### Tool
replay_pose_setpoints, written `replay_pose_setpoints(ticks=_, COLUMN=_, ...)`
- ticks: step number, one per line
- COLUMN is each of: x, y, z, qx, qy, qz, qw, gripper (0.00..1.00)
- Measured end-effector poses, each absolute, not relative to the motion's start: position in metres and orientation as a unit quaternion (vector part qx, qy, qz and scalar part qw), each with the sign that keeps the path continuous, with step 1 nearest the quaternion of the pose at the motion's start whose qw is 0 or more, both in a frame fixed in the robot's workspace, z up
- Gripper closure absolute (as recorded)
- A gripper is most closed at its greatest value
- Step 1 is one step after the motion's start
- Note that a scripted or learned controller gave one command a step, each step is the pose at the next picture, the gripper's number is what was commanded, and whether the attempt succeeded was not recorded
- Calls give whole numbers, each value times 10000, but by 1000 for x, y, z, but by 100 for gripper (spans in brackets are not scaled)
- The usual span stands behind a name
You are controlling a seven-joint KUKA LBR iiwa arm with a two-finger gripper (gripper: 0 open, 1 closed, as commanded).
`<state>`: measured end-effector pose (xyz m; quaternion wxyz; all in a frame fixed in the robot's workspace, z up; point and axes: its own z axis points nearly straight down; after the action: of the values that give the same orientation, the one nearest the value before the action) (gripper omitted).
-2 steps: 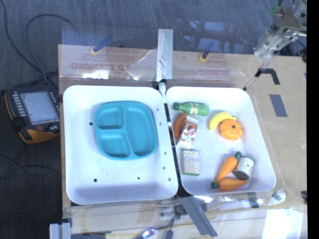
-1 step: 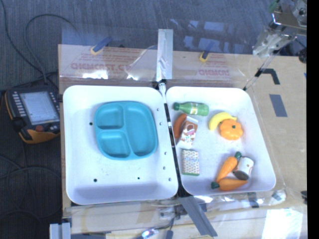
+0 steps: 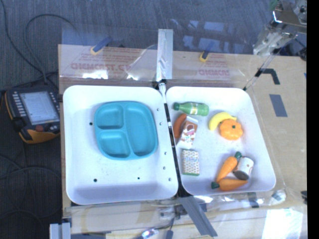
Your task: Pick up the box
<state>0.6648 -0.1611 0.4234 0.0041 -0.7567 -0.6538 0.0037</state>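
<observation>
- Reaching for the box (image 3: 190, 162) is the step ahead of you, and it has not begun: the gripper (image 3: 279, 31) sits at the top right corner, well apart from both bins, too small and blurred for me to tell what state it is in.
- Bring the arm down over the right bin (image 3: 259, 128) toward its left side; the box lies flat just beside the wall shared with the left bin, about midway between the bin's near and far rims.
- Mind that wall: I judge one finger has little room on that side, so closing along the box's long axis looks safer.
- Watch the small carton (image 3: 188, 132) lying just beyond the box, near but not clearly touching it; a sloppy descent could nudge it.
- The left bin (image 3: 79, 173) holds a blue divided plate (image 3: 124, 129), lying flat.
- The right bin carries the rest: a green bottle (image 3: 192, 108) on its side near the far rim, a banana (image 3: 219, 119) touching an orange (image 3: 231, 130), a reddish sausage-like piece (image 3: 178, 124) against the carton.
- Toward the near right corner, two carrots (image 3: 227, 167) lie beside a small tin (image 3: 243, 168), well apart from the box.
</observation>
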Motion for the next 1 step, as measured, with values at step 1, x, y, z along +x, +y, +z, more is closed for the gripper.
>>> replay_pose_setpoints(ticks=1, x=665, y=-161, z=423, qx=-7567, qy=-6538, qz=37, qw=41, gripper=0)
